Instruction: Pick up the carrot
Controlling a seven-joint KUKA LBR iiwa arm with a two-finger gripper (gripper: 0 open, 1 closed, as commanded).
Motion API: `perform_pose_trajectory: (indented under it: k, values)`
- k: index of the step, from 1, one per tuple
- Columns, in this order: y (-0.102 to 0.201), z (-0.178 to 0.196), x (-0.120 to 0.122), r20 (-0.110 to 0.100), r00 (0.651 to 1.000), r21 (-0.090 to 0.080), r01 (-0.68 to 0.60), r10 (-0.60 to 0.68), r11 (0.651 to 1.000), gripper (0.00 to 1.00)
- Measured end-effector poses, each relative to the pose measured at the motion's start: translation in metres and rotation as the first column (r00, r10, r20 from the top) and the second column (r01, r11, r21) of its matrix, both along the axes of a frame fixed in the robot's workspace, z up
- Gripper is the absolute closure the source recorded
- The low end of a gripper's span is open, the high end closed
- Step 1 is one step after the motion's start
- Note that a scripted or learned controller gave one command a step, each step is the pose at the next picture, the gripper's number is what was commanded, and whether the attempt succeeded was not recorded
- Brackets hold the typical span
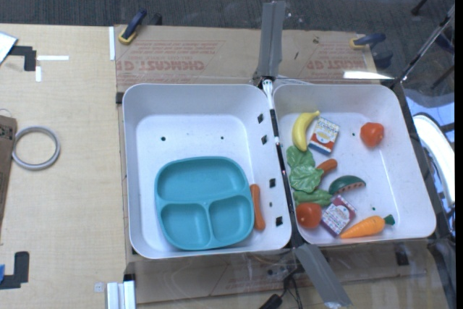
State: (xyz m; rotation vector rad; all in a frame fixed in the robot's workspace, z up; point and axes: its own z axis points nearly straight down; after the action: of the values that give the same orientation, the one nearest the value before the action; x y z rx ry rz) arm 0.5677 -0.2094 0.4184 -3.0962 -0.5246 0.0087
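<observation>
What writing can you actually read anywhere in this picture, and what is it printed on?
"CHEMCAST GP", in red, seen upside down and partly blurred, so the reading is approximate: on the left cardboard sheet behind the bins.
The same red print, upside down and blurred, on the right cardboard sheet.
Small snack packet near the banana: printing too small to read.
Second packet beside the carrot: also unreadable.

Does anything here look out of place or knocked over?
One thing stands out: a thin orange stick lies in the left bin beside the teal tray, apart from the other toy food, which sits with the carrot in the right bin.
</observation>
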Motion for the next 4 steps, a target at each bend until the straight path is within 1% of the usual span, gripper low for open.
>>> perform_pose_trajectory:
  k: [1, 2, 4]
  values:
    - [-0.010, 0.021, 0.029, 0.001, 0.992, -0.001, 0.129, -0.129, 0.992, 1.00]
    - [-0.012, 0.021, 0.086, 0.000, 0.992, -0.001, 0.129, -0.129, 0.992, 1.00]
    - [-0.012, 0.021, 0.085, -0.001, 0.992, -0.001, 0.128, -0.128, 0.992, 1.00]
